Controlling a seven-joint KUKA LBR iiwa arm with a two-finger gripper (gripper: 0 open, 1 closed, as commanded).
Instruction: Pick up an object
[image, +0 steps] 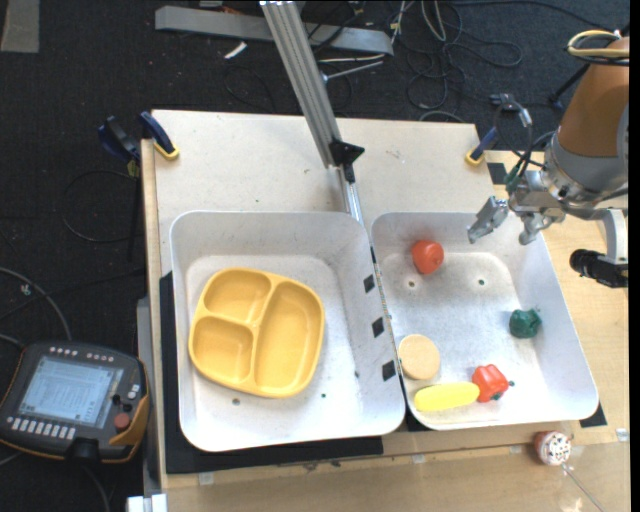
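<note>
Spread open and empty, pincer (508, 222) over the right bin's (560, 300) far rim. Nearest below-left: red tomato-like ball (427, 256); farther down, green piece (524, 322). Likely trouble: round ball rolling from closing fingers, or fingertips striking the rim.

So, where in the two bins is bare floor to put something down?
Right bin: free middle, between the tomato, green piece and round cookie. Crowded near corner: cookie, banana, red pepper. Left bin: narrow strips around the yellow tray.
</note>
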